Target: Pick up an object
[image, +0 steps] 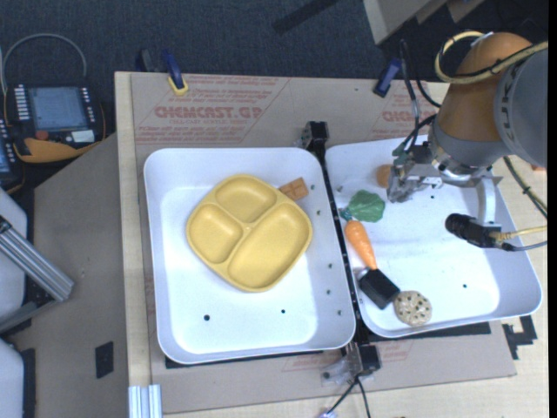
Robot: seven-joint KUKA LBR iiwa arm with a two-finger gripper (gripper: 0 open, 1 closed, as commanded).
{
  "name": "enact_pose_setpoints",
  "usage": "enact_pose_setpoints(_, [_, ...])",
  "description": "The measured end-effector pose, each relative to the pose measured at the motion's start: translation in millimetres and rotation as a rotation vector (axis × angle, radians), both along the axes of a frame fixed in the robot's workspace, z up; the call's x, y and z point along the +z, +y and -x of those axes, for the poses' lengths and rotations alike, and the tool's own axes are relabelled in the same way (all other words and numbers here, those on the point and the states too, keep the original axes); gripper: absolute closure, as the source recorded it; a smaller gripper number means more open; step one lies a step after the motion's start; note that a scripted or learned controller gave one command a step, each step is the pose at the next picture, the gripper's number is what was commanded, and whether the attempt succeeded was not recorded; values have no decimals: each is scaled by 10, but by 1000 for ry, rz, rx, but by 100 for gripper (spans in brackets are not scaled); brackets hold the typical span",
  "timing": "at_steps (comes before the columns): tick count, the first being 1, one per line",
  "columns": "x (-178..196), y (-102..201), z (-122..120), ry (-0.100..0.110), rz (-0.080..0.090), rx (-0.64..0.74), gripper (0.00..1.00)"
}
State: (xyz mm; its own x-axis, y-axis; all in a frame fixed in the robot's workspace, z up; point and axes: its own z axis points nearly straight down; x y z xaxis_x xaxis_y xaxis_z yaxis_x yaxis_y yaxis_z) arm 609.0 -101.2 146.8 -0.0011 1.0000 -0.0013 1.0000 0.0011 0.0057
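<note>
Two white bins sit side by side on the tabletop. The left bin (pixel 174 303) holds one yellow divided plate (pixel 249 231) and one small brown block (pixel 294 188) at its far right corner. In the right bin (pixel 487 294) the arm's jaws (pixel 402 184), their state impossible to tell, hang near the far edge, just beside one green leaf (pixel 364 206); one carrot (pixel 359 244), one black block (pixel 378 287) and one cookie (pixel 412 306) line the left edge.

Grey arm (pixel 526 103) with orange band (pixel 483 59), yellow cable looped above, metallic gripper (pixel 402 185), black side attachment (pixel 470 229).
</note>
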Motion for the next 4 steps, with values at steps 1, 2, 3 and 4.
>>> enact_pose_setpoints(1, [643,30,-19,-2,0,1,100])
enact_pose_setpoints(2, [1139,125,-37,-3,0,1,100])
enact_pose_setpoints(3, [1141,592,-79,3,-2,4,100])
enact_pose_setpoints(4, [1055,1172,-55,8,-3,5,100])
